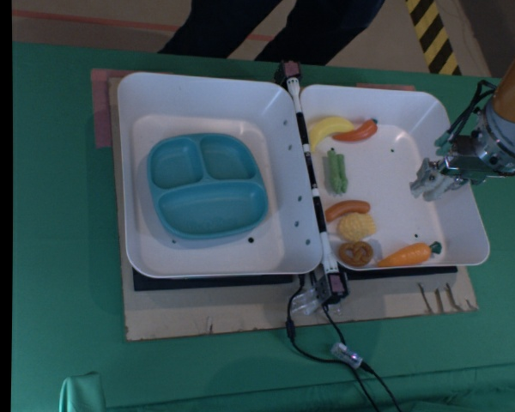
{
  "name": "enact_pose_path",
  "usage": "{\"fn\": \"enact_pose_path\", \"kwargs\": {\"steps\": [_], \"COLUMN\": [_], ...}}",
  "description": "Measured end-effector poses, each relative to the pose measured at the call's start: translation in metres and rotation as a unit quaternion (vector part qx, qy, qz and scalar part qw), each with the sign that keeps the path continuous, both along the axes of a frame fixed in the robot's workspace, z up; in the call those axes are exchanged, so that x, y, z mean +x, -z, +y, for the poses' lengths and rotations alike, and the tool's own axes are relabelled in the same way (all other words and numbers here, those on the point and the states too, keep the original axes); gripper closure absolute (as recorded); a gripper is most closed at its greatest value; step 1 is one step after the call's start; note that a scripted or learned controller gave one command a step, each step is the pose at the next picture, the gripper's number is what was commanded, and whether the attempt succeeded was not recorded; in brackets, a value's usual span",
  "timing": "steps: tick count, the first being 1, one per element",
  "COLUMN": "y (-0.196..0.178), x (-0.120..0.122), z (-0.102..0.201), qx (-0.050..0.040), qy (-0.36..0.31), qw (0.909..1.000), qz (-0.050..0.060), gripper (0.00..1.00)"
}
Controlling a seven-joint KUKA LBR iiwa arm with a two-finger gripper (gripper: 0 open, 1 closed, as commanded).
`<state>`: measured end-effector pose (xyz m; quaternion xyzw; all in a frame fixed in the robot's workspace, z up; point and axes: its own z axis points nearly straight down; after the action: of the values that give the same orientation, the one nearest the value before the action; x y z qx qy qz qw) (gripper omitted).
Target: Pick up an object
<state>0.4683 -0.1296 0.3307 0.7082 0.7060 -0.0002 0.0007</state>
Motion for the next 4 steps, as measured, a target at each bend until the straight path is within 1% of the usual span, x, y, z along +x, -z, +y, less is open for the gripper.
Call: {"fn": "enact_pose_path", "kwargs": {"steps": [1, 2, 3, 4], "y": [0.010, 0.033, 0.013, -0.004], "x": [0.041, 0.008, 0.000, 0.001], "z": [-0.059, -0.038, -0.029, -0.007], "qx": [-0.0017, -0.0004, -0.0008, -0.0007], "qy": [0.001, 0.001, 0.000, 0.000], "qw": [1.0000, 1.0000, 1.0000, 1.0000], "qz": [-0.001, 0.000, -0.001, -0.002], "gripper": [1.00, 1.00, 1.00, 1.00]}}
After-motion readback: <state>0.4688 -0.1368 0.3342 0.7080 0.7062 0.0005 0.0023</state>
